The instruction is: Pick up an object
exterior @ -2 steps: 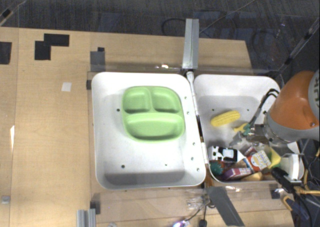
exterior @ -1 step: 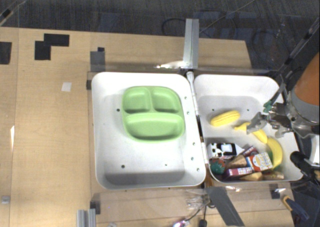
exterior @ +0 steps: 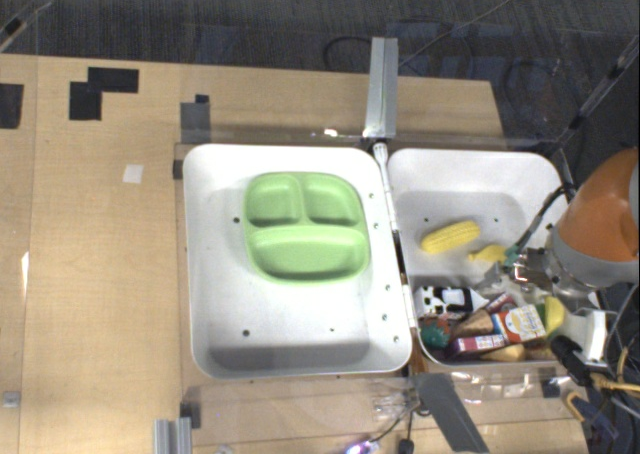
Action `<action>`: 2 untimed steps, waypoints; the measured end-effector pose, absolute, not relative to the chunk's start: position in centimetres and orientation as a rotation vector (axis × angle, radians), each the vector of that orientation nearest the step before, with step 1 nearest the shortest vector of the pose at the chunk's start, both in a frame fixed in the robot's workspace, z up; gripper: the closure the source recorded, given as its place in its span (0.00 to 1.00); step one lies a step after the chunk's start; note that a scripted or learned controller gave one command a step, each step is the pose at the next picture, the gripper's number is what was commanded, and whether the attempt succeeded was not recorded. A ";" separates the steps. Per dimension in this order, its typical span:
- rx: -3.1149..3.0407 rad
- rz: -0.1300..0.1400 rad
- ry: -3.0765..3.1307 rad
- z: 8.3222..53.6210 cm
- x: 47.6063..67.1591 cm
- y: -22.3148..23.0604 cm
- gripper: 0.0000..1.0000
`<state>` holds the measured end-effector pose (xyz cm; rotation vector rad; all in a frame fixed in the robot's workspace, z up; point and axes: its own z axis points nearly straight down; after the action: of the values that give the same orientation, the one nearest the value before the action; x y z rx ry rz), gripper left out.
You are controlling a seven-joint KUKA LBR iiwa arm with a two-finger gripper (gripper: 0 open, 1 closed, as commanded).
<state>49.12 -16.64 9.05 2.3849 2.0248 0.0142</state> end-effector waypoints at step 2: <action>2.226 0.023 2.197 10.2 60.3 -14.1 1.00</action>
<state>60.26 -14.14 10.24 2.2259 2.1968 0.0235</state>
